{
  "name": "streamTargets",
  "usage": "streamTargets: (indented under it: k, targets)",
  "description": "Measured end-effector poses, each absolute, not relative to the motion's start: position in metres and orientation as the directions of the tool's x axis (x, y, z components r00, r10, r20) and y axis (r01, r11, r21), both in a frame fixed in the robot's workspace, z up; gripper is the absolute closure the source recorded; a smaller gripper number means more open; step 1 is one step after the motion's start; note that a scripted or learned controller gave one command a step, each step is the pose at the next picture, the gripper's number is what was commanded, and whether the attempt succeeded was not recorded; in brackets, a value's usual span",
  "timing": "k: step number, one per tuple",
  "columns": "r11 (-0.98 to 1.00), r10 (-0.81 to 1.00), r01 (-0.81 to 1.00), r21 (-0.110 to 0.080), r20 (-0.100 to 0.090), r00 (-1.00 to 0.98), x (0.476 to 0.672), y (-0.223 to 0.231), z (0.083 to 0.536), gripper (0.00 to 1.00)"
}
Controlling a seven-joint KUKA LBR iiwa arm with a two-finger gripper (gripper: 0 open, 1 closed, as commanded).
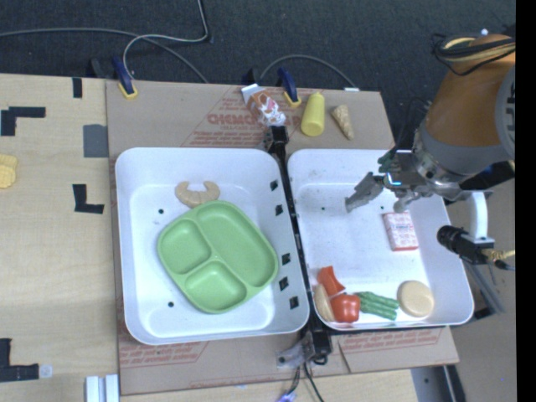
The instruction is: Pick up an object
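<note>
Two white bins sit side by side. Over the right bin (306, 162), the hand (387, 193) hovers, fingers seemingly spread, holding nothing; a pink card (400, 230) lies just beside it, with bare floor leftward.

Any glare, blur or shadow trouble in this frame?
Camera view: lighting is even and soft, with no harsh glare on the two shallow white bins; the green divided plastic plate is sharp, with faint shadows in its wells; the grey arm's two-finger claw looks slightly soft, its fingers spread; the small pink-and-white packet has unreadable print.
</note>
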State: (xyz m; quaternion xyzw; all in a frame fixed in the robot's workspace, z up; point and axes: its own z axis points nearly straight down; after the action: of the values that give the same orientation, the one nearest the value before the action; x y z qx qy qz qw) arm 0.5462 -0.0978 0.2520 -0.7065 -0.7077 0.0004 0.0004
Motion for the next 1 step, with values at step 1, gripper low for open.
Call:
streamTargets:
  k: [1]
  targets:
    - [0.001, 1.000, 1.000, -0.003, 0.001, -0.001, 0.5367, -0.0972, 0.0930, 0.00]
